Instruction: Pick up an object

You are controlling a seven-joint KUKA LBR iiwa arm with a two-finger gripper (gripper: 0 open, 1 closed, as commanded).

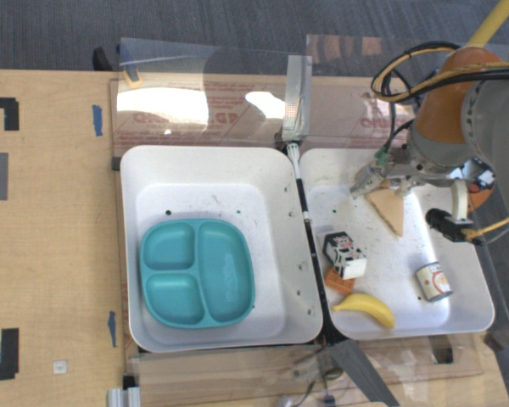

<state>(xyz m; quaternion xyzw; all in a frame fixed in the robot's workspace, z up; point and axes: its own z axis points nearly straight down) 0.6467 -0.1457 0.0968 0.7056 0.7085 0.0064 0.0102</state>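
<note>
The end effector (pixel 382 176) hangs at the upper edge of the right bin (pixel 467 312), at a tan wedge (pixel 390 210); whether it grips, I cannot tell. Below lie a small box (pixel 343 255), banana (pixel 366 309) and can (pixel 432 281). The left bin (pixel 144 176) holds a teal plate (pixel 198 273).

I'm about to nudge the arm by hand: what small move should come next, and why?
Probably a short descent onto the tan wedge. The pincer sits over the right bin, right at the wedge's upper end, so that is the closest target. The banana, the small can and the black-and-white box all lie farther toward the bin's near side. Whether it already touches the wedge is unclear.
</note>
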